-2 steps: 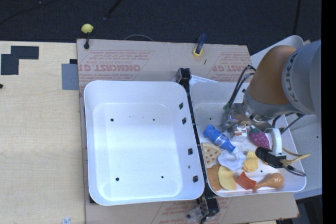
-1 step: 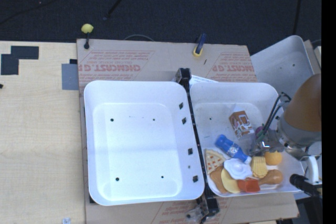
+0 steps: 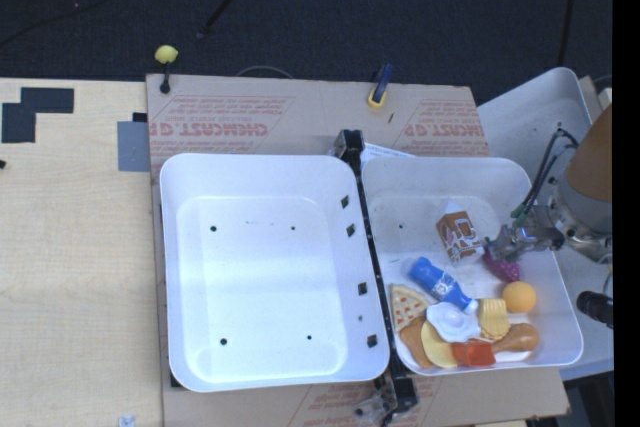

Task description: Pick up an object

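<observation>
On the left of my view, the left bin shows bare white floor. Moving right, the right bin holds the candidates in a cluster: a brown box, a blue bottle, a pizza slice, an orange ball, and a purple piece. Furthest right, the gripper sits low, just above the purple piece, beside the brown box. I cannot tell its closure state. I judge the approach made; grasp and lift are unconfirmed, since every object lies in the bin.
</observation>
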`<state>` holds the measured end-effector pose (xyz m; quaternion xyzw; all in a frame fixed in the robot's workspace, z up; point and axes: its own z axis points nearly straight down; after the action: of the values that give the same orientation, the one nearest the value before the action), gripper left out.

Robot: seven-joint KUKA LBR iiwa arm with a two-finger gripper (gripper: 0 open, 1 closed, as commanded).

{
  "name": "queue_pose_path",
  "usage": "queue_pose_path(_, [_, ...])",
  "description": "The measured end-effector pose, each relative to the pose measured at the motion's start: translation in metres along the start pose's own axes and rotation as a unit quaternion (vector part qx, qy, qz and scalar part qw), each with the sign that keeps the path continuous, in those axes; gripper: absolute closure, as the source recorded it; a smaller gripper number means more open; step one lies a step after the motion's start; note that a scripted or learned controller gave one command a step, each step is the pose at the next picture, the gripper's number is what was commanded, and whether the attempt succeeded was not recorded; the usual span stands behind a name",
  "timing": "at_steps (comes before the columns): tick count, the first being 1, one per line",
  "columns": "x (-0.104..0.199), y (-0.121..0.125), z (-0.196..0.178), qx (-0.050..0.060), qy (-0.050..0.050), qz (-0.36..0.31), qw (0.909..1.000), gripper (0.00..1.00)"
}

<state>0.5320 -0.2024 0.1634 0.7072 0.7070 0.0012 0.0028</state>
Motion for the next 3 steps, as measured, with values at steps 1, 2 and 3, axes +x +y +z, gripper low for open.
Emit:
queue_pose_path(1, [-0.009,0.053,0.06,0.004,0.002,0.002,1.0,1.0])
queue_pose_path(2, [-0.009,0.054,0.061,0.004,0.002,0.002,1.0,0.0])
queue_pose_path(3, [0.047,0.109,0.078,0.008,0.003,-0.004,1.0,0.0])
